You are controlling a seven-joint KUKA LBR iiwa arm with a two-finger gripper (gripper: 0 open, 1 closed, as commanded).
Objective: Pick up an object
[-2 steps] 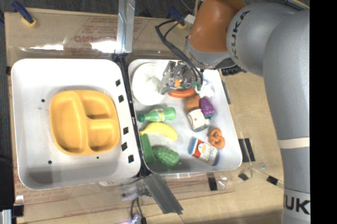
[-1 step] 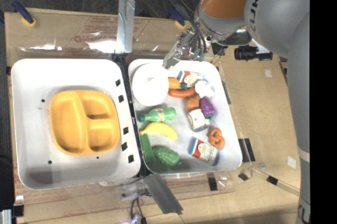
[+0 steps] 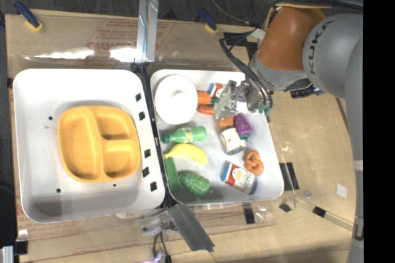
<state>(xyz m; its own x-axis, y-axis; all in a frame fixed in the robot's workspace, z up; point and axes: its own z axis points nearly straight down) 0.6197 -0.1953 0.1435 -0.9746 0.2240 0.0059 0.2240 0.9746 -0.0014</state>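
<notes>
The gripper (image 3: 229,101) is hanging low in the right bin (image 3: 271,150), near its upper right edge; whether its fingers are apart or together I cannot tell. Just under it purple grapes (image 3: 243,125) are lying, with an orange carrot (image 3: 205,98) to the left; a white bowl (image 3: 175,99), a green bottle (image 3: 185,134), one banana (image 3: 187,152), one pretzel (image 3: 253,162) and one can (image 3: 239,177) are crowding the rest. The left bin (image 3: 31,101) is holding one yellow tray (image 3: 99,142), with free room around it.
</notes>
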